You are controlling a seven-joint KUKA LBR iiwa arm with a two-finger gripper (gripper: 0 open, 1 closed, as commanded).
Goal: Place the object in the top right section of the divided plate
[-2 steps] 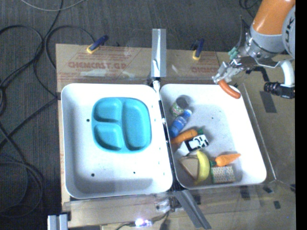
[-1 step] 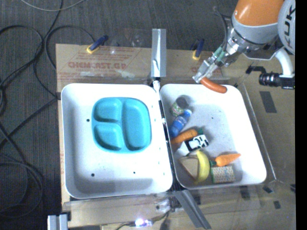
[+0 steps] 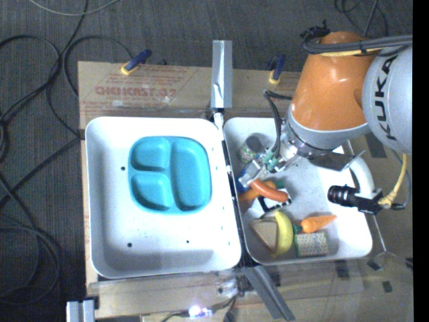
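A blue divided plate [image 3: 170, 173] lies in the left white bin [image 3: 107, 247], with one long section on its right and two smaller ones on its left. My gripper [image 3: 255, 172] hangs low over the left part of the right bin [image 3: 355, 247], just above an orange-red sausage [image 3: 269, 190]. Beside the sausage lie a yellow banana [image 3: 285, 231], a carrot [image 3: 318, 223], a tan bread slice [image 3: 264, 233] and a speckled block [image 3: 312, 245]. A grey round thing [image 3: 255, 143] sits just behind the gripper. The wrist hides the gripper's tips.
The arm's orange band [image 3: 328, 79] and grey wrist cover the right bin's back half. A black camera-like part [image 3: 345, 194] juts out at the right. A metal bar [image 3: 221, 79] stands behind the gap between the bins.
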